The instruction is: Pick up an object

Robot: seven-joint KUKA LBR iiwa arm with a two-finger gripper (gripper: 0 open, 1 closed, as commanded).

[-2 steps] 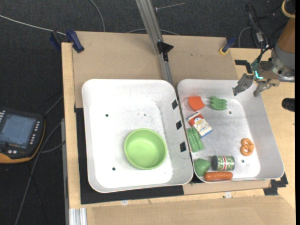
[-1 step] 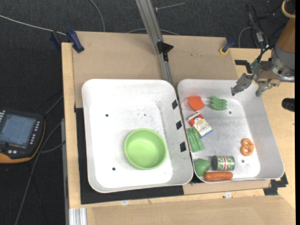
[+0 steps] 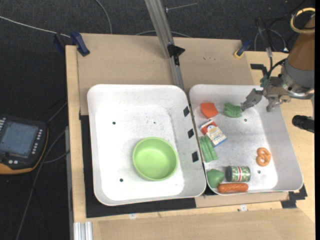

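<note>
The right bin (image 3: 280, 149) holds several small items: an orange block (image 3: 209, 109), a green leafy piece (image 3: 232, 110), a small red-and-white carton (image 3: 214, 132), a green ridged piece (image 3: 208, 148), an orange pretzel (image 3: 263, 156), a dark can with a green label (image 3: 237, 173), a green lump (image 3: 215, 177) and a red sausage (image 3: 233, 187). My gripper (image 3: 261, 101) hangs over the bin's far right part, just right of the leafy piece. Its two fingers stand apart with nothing between them.
The left bin (image 3: 107, 114) holds a light green bowl (image 3: 155, 158). A metal pole (image 3: 161, 24) slants down to the gap between the bins. Blue and yellow clamps grip the bench's far corners. A handheld pendant (image 3: 20, 144) lies off the bench at left.
</note>
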